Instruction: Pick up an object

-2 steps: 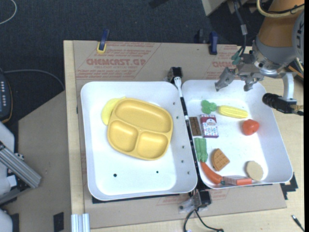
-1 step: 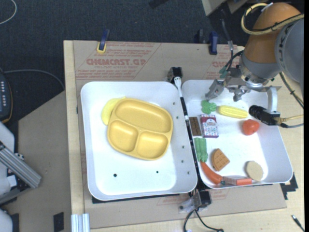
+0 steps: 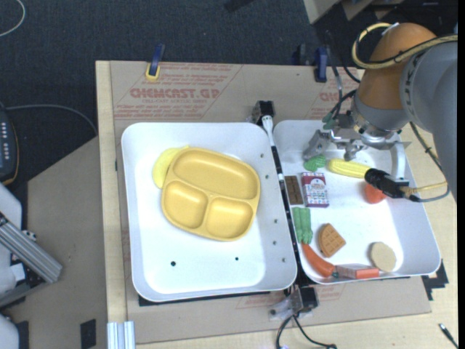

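Jaws stand wide apart with nothing between them, on the gripper [image 3: 333,153] that hangs over the far end of the right bin [image 3: 410,224].

The left bin [image 3: 203,267] lies well to the left of the jaws. It holds a yellow divided tray [image 3: 211,193], with a yellow disc [image 3: 163,168] showing from under the tray's far-left edge.

The loose things that could be picked up all lie in the right bin. Closest is a corn cob [image 3: 349,169], just on the near side of the jaws and slightly to the right. A green piece [image 3: 314,163] lies just beside the left finger, touching the cob's left end or very nearly so.

Nearer the camera than the jaws and slightly left lie a red and white packet [image 3: 315,190] and, beside it, a brown bar [image 3: 293,190]. A green pickle [image 3: 301,224] lies further toward the camera along the bin's left wall. A red piece [image 3: 373,193] sits to the right of the jaws, past the cob.

Well apart from the jaws, at the bin's near end, are a carrot [image 3: 317,260], a waffle [image 3: 330,240] and a round tan biscuit [image 3: 383,255].
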`<state>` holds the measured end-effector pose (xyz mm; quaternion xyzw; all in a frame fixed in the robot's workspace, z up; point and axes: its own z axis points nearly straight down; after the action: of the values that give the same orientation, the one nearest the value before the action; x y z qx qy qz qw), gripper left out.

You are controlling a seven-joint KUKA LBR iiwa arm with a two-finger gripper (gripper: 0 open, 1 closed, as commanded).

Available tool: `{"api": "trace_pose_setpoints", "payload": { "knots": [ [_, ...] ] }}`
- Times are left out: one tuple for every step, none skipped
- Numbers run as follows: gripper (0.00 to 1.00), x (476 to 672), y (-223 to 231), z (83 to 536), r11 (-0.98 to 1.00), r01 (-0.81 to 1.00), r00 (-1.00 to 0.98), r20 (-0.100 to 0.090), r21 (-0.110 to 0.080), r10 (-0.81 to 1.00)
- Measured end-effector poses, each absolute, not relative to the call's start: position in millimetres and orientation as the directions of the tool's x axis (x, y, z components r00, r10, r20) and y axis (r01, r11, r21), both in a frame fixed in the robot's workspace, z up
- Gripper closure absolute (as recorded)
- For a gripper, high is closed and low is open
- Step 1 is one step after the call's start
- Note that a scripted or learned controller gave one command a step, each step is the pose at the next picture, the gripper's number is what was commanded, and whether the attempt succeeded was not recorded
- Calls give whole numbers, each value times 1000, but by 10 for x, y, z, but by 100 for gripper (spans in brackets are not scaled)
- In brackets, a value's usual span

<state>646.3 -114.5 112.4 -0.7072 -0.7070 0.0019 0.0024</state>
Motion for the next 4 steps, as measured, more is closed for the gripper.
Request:
{"api": "trace_pose_setpoints", "payload": {
  "knots": [
    [0, 6458, -1137, 829, 0, 1000, 0, 1, -4, 1000],
    [100, 6470, -1137, 959, 0, 1000, 0, 0, 0, 1000],
    [100, 6483, -1207, 1585, -1, 1000, 1, -2, 7, 1000],
    [100, 6459, -1237, 2228, 0, 1000, 0, -2, 8, 1000]
  ]
}}
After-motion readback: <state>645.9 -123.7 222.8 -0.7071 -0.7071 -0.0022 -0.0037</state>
